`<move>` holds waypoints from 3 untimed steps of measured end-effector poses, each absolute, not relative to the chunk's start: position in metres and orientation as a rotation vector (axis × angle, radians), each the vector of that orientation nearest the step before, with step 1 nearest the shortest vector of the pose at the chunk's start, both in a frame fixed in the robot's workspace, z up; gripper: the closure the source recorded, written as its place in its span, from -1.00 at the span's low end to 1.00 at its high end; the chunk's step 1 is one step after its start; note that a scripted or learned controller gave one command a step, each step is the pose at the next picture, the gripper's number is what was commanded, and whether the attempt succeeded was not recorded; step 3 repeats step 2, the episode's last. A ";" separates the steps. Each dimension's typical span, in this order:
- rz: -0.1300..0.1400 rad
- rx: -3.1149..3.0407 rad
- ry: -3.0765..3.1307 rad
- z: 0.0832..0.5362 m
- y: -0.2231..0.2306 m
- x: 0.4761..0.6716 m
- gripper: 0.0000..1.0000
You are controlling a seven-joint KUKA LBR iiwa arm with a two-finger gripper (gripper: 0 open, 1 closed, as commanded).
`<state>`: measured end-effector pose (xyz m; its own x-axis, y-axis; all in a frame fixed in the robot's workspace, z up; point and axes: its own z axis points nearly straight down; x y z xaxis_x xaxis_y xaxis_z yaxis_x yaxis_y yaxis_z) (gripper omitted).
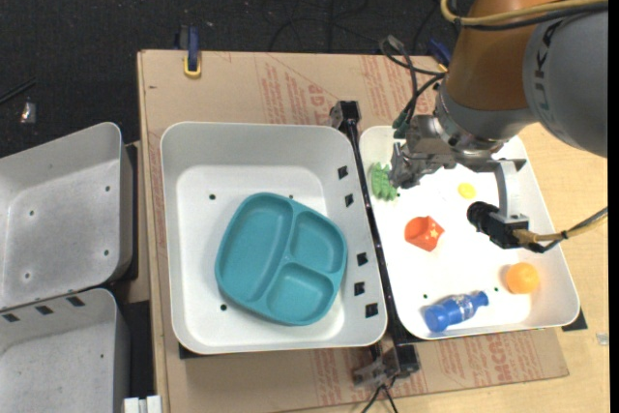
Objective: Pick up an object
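A small green object is seen at the left edge of the right bin, close against the wall that divides the two bins, and the pincer is placed just beside it, low over the bin floor; by this placement the green object is judged to be the one chosen for the pick. Whether the pincer is open or closed cannot be told, since its tips are hidden in the dark wrist hardware and the object is partly covered by it. No object is shown clamped, so no grasp can be claimed. Its position against the wall is judged to leave little room on that side. Elsewhere in the right bin, a red-orange block lies near the middle, a small yellow piece is set further back, an orange ball rests near the right wall, and a blue bottle lies on its side near the front edge; all are well apart from one another. A black fitting with a cable hangs over the bin from the arm. The left bin is occupied by a teal divided plate. Both bins are carried by the tabletop. The green object's shape is too small and covered to be named.
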<state>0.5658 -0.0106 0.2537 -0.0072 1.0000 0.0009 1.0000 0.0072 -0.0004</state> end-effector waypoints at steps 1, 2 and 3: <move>-0.004 -2.212 -2.231 0.253 0.042 0.588 1.00; -0.003 -2.213 -2.230 0.244 0.088 0.610 1.00; -0.003 -2.213 -2.230 0.244 0.088 0.610 1.00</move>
